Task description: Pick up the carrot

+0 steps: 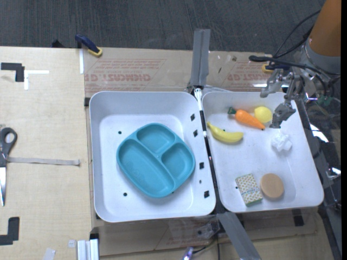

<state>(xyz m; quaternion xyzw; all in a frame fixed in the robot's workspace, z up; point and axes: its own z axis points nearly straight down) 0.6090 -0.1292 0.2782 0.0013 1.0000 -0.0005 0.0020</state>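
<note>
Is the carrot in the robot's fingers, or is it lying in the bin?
Lying in the bin. The carrot rests on the right bin's floor beside the lemon, with the gripper hovering nearby.

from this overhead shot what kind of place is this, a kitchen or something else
Probably a robot lab bench, not a kitchen: two white bins sit on taped cardboard, the food, like the carrot and banana, looks like toys, and a cabled gripper hangs above them.

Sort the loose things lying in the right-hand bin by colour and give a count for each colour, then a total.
Orange: 1, the carrot
Yellow: 2, the banana and the lemon
White: 1, the crumpled white piece
Tan: 1, the round disc
Pale patterned: 1, the small box
Total: 6
</note>
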